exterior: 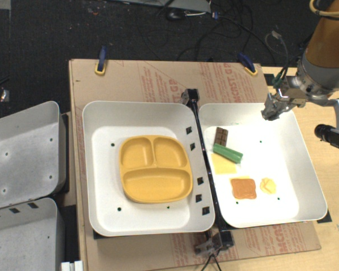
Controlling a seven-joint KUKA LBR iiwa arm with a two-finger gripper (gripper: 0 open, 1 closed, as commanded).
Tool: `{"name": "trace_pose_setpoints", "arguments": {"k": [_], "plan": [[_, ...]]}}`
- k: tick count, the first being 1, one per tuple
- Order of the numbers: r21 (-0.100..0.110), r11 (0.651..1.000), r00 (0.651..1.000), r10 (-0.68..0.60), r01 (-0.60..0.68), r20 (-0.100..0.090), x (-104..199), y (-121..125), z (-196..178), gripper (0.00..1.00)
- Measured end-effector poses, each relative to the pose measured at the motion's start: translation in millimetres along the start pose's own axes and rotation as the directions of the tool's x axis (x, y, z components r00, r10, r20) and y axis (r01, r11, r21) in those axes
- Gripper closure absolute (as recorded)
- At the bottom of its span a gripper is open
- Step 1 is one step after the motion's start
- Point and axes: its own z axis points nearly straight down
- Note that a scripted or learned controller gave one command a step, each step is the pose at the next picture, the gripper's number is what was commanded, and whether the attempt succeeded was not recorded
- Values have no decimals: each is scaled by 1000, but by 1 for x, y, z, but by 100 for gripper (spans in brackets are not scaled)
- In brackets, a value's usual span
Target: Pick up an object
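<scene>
1. The step in hand looked like the approach: the claw (271, 113) hung over the far edge of the right bin (305, 168), near its far-right corner, well apart from every piece inside. Nothing lay between its fingers; whether they were spread or closed could not be told.
2. No single target was plain. The pieces sat in the bin's left half: a brown block (221, 135) nearest the far edge, a green bar (227, 153) just beside it and lying across a pale yellow sheet (223, 164), then an orange square (243, 188) and a small yellow lump (268, 185) toward the near edge.
3. The next move likely called for a shift toward the bin's left side and a descent over one piece.
4. The green bar looked raised and narrow, probably the easiest to pinch; the sheet and square looked flat and harder to get under.
5. The left bin (101, 151) held a yellow tray (156, 169).
</scene>
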Motion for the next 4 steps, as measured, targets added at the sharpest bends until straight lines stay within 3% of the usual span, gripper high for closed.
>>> {"name": "trace_pose_setpoints", "arguments": {"k": [2, 4], "plan": [[4, 1000, 1000, -4, 4, -2, 96, 23, 16, 100], [1, 1000, 1000, -5, 5, -2, 210, 46, 28, 100]]}}
